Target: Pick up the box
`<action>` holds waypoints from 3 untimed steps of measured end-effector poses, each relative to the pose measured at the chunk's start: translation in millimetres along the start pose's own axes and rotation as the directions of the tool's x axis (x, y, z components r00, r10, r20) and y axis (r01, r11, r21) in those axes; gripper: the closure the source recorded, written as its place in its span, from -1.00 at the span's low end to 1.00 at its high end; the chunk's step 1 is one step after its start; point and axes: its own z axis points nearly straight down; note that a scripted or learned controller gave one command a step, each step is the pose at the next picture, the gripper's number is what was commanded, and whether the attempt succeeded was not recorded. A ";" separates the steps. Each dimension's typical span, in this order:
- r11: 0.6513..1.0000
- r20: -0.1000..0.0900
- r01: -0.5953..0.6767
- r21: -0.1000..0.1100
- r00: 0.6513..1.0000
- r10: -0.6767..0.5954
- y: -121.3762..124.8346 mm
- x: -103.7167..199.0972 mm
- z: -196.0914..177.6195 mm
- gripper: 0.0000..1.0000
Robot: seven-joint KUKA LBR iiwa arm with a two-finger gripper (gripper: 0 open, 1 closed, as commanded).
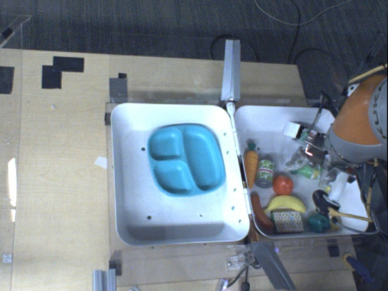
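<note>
Over the right bin's [267, 123] far half hangs the gripper [310, 147]; whether it is open or closed I cannot tell. Well apart from it, the box [288, 221] lies by the near wall, just beside the banana [286, 204], so the pick looks wholly undone

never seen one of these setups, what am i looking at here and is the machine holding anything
One camera looks down at a slant on a wooden bench with two shallow white bins. The left bin holds a blue divided tray. The right bin holds toy food: a carrot, a can, a tomato, a banana and a small box. The grey and orange robot arm reaches in from the right over that bin. Its tip is too cluttered to tell whether anything is held.
</note>
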 end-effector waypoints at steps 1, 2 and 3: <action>1.000 -0.002 -0.009 -0.006 1.000 0.009 36.8 14.2 47.5 -1.00; 1.000 -0.005 -0.001 -0.011 1.000 0.001 38.4 17.4 35.2 1.00; 1.000 -0.005 0.000 -0.011 1.000 0.000 38.4 17.3 35.2 -1.00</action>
